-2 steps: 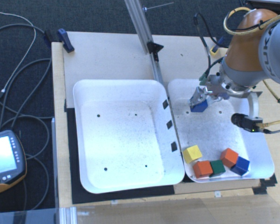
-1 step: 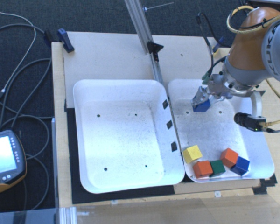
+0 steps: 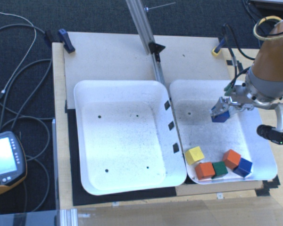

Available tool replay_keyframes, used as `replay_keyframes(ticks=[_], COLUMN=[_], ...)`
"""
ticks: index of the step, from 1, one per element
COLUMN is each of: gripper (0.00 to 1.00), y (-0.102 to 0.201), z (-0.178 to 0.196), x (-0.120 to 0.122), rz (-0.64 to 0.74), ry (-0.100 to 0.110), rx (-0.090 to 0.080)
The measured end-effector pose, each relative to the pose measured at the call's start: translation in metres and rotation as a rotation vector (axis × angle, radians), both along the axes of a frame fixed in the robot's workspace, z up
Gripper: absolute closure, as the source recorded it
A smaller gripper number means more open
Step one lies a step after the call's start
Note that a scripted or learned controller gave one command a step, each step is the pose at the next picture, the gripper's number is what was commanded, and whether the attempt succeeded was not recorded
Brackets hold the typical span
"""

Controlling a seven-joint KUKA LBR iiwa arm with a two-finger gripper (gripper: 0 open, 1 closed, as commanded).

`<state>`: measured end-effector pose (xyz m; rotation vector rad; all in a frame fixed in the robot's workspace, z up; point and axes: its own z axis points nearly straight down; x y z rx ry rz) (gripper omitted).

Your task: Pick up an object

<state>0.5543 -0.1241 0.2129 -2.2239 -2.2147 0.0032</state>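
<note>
Holding a Blue Block Above the Right Bin

Reaching in from the right side of the view, the grey arm point(image 3: 269, 65) with its orange band ends in the gripper point(image 3: 221, 111), which sits over the upper part of the right-hand white bin point(image 3: 254, 135). A small blue block point(image 3: 220, 117) shows at the fingertips, pinched between them, so the fingers are closed on it. A soft shadow lies on the bin floor just to the camera-left of the gripper.

Well below the gripper in the view, toward the near rim of the same bin, lies a cluster of loose blocks. A yellow block point(image 3: 194, 155) sits nearest to the divider, down and to the left of the gripper. Beside it come an orange block point(image 3: 204, 170) and a green block point(image 3: 220, 169), touching one another. Farther right, almost straight down from the gripper, a second orange block point(image 3: 231, 158) sits against another blue block point(image 3: 243, 167).

Away to the left of the gripper, across the divider, is the left-hand white bin point(image 3: 85, 126). An aluminium post point(image 3: 140, 20) rises behind the gripper's upper left, slanting across the bench point(image 3: 108, 55).
</note>
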Motion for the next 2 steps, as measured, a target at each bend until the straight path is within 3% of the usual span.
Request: replay_keyframes(ticks=[1,2], gripper=[1.00,1.00], y=[0.095,0.173], z=[0.002,0.017], x=[0.027,0.010], rz=[0.014,0.014], ry=[-0.005,-0.003], rx=[0.003,0.004])
